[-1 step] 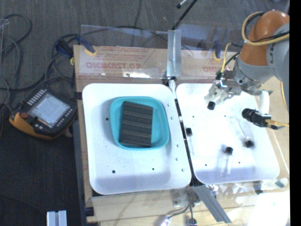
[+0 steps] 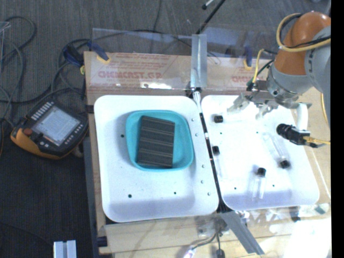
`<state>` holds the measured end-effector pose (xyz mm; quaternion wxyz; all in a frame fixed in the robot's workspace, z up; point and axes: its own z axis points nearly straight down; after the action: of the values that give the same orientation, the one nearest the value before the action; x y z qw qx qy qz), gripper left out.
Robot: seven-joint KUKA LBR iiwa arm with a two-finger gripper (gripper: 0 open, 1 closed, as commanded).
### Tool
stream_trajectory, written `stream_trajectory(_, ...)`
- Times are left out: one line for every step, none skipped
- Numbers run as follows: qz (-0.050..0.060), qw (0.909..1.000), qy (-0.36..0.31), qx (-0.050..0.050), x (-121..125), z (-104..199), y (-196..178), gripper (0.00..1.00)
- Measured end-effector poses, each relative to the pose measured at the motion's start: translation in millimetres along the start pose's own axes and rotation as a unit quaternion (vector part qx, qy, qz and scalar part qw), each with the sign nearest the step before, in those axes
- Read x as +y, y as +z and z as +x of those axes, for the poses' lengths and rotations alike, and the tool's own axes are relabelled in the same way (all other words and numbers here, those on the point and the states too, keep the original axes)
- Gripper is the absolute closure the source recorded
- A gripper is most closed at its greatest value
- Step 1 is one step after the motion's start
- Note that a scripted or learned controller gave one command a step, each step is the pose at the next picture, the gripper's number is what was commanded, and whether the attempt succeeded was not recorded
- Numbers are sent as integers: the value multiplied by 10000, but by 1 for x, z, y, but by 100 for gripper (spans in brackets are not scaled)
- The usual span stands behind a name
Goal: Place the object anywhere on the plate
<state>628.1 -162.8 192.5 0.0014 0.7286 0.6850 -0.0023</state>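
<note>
A dark grey ridged rectangular block point(image 2: 156, 141) lies flat on the teal plate point(image 2: 185, 144) in the middle of the left bin point(image 2: 113, 192). My gripper point(image 2: 251, 107) hovers over the far edge of the right bin point(image 2: 301, 192), well to the right of the plate. Its two pale fingers point(image 2: 237, 105) are spread open and nothing sits between them. The grey arm with its orange band point(image 2: 303, 34) comes in from the upper right.
Several small things lie in the right bin: a black cap point(image 2: 217, 119), another black piece point(image 2: 215, 150) by the divider, and two clear vials with black caps point(image 2: 258, 181) point(image 2: 278, 152). A teach pendant point(image 2: 51, 127) rests on the floor at left.
</note>
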Motion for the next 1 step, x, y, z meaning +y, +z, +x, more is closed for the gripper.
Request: stream_trajectory(6,9981,613,30,-53,-12,1,0)
